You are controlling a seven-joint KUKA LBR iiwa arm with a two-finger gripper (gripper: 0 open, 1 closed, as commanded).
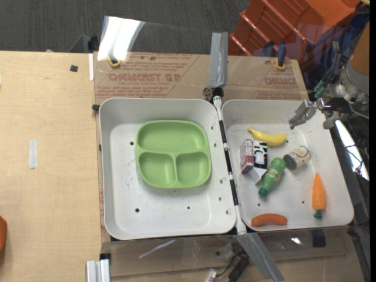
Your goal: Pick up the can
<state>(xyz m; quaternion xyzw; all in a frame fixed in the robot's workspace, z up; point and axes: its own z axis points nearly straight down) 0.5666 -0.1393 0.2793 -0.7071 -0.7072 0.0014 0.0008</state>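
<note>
Nearest to the camera, a sausage [269,220] lies along the front edge of the right bin [338,213]. Close to that bin's right edge a carrot [318,195] lies with its green tip toward the front. The can [296,157] is on its side near the middle of the right bin, a little toward the right edge; its long axis runs about left to right, slightly slanted, and the round end faces the right edge. Just beside it on the left, a green bottle [271,177] lies slanted, with a small box [254,155] farther left and a banana [267,136] behind them. The left bin [114,213] carries 1 green plate [174,154] with 3 compartments. The pincer [312,114] hangs over the back right corner of the right bin, apart from the can; I cannot tell if it is open or closed.
</note>
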